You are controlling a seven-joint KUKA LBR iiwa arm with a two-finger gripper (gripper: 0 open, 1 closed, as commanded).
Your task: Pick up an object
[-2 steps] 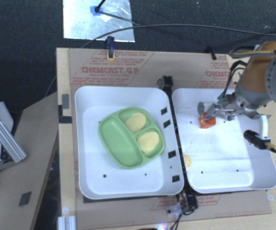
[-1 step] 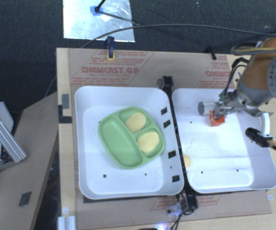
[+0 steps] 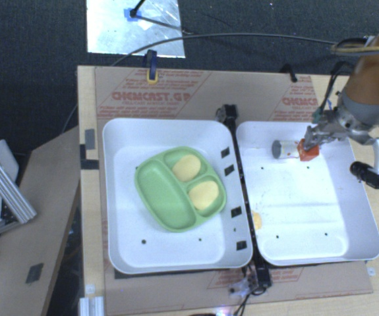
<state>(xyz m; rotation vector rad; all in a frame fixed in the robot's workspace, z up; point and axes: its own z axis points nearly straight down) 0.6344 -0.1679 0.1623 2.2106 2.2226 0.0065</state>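
At the upper right of the frame our jaws (image 3: 311, 143) hover over an orange-red object (image 3: 308, 151) beside a grey cylinder (image 3: 283, 149); their opening we cannot tell. We should centre before closing.

Orange-red object (image 3: 309, 151), perhaps with grey cylinder (image 3: 284, 149), right bin's far end

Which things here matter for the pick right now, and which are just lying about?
In play:
- gripper, down in the right bin
- orange-red piece beneath it
- grey cylinder beside that piece

Lying about:
- green divided tray in the left bin, a yellow lump in each small compartment
- small yellow bit at the right bin's left edge
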